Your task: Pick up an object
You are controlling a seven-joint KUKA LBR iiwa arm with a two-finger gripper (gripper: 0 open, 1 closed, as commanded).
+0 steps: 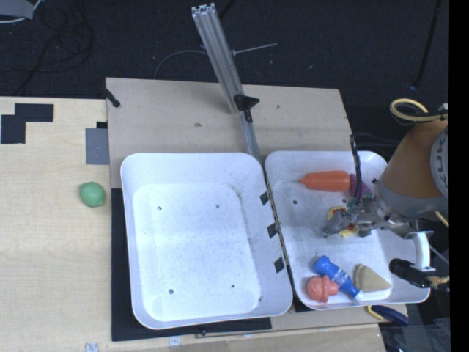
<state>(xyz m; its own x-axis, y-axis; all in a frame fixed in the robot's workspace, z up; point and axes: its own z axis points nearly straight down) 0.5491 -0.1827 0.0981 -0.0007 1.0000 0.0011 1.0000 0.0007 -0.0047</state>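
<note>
My arm (418, 171) comes in from the right edge of the camera view, its orange band broad and rounded just above my grey wrist (392, 213). I am bent low and reaching leftward, so the wrist narrows toward my gripper (338, 227). The gripper points left and slightly down, dark and small at the end of me. A white curved bracket (423, 248) and a black fitting (410, 271) hang below my wrist.
</note>
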